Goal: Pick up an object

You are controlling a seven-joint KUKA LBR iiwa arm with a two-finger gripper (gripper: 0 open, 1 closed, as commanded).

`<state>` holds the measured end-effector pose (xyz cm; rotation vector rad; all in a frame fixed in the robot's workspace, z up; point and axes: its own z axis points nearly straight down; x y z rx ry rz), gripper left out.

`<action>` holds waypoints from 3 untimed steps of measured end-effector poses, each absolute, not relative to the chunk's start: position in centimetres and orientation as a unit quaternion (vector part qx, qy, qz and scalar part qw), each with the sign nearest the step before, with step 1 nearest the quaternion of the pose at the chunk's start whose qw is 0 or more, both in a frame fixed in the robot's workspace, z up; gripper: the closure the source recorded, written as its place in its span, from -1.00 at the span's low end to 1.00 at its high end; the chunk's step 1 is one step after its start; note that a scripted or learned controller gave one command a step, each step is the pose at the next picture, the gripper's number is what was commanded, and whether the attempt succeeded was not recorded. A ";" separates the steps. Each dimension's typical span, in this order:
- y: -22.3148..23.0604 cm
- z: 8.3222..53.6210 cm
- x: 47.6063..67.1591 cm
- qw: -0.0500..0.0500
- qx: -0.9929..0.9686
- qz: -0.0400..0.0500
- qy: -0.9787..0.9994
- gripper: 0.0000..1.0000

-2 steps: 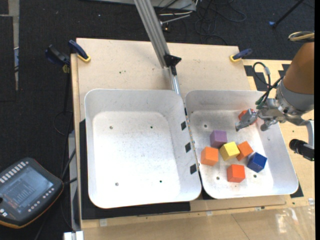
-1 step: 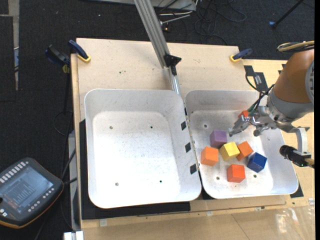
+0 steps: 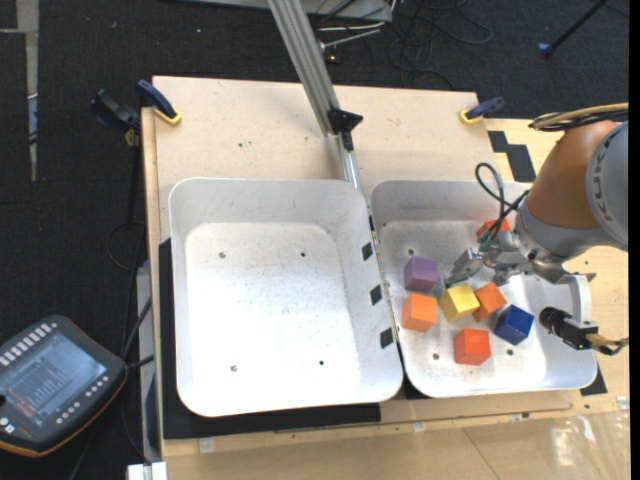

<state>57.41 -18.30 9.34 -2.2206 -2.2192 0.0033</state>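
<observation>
Apparently approach step: gripper point(image 3: 470, 265) hung low in right bin point(image 3: 560, 373), just above yellow cube point(image 3: 460, 300) among other blocks; finger state couldn't tell. Next move likely needed descent, clean closure on one cube.

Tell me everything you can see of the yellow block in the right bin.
The yellow block is a small cube, matte and solid-looking, turned slightly askew and lying flat on the floor of the right bin. It sits mid-cluster: an orange block to its left, another orange block against its right side, the purple block above-left. The gripper hovers just above-right of it.
</observation>
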 end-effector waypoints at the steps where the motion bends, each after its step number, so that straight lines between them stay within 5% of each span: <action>1: -18.3 10.7 57.5 -0.001 -0.707 -0.001 -0.707 1.00; 3: -17.1 21.2 58.0 -0.003 -0.706 -0.001 -0.708 1.00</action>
